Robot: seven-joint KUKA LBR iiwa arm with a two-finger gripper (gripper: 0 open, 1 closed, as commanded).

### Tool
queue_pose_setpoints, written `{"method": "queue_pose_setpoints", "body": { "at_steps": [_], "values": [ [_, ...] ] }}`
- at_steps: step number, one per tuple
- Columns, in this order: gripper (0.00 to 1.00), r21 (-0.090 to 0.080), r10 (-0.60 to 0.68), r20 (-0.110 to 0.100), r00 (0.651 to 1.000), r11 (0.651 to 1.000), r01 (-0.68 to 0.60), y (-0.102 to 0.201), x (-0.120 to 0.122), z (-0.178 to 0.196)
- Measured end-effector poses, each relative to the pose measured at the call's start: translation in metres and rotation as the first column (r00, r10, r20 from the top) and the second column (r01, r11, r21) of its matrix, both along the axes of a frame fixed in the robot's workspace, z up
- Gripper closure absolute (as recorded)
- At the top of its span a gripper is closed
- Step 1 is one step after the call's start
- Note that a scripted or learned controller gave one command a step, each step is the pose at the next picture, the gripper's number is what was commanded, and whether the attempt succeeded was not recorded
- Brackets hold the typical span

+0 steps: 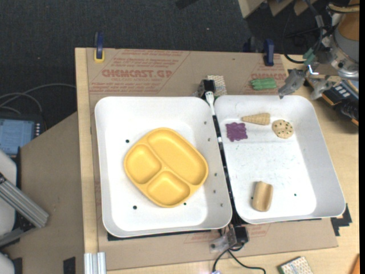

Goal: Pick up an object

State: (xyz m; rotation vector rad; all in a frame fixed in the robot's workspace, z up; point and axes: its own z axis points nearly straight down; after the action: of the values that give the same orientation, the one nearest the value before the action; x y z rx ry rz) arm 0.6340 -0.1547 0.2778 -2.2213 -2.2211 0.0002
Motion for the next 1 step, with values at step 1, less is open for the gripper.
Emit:
{"method": "queue_pose_setpoints", "body": {
  "at_steps": [1],
  "values": [
    [0.0, 0.005, -0.001, -0.016, 1.0, 1.0, 0.001, 0.0318, -0.0636, -0.1299]
  ]
}}
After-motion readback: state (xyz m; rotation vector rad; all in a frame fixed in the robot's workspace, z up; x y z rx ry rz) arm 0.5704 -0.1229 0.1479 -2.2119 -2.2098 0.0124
